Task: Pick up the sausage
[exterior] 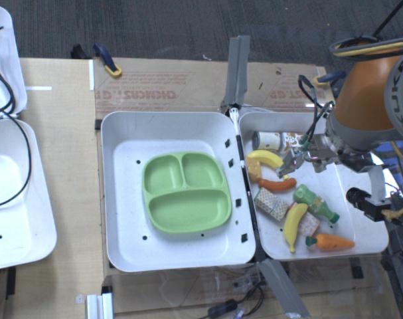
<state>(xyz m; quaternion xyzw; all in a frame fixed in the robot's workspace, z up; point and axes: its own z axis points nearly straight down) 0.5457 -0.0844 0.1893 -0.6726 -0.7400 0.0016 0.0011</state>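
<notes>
The sausage point(277, 185) is observed lying in the right bin point(360, 244), just below a banana point(264, 158) and above a patterned packet point(272, 207). The end effector point(289, 167) is positioned directly above the sausage's right end; whether it is released or clenched cannot be told. A green divided plate point(186, 192) is recorded in the left bin point(121, 178). A carrot point(332, 242) is noted near the right bin's lower edge.

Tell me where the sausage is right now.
The sausage lies in the right-hand bin, near its left wall, just below a banana and above a patterned packet, with the gripper poised right over it.
</notes>
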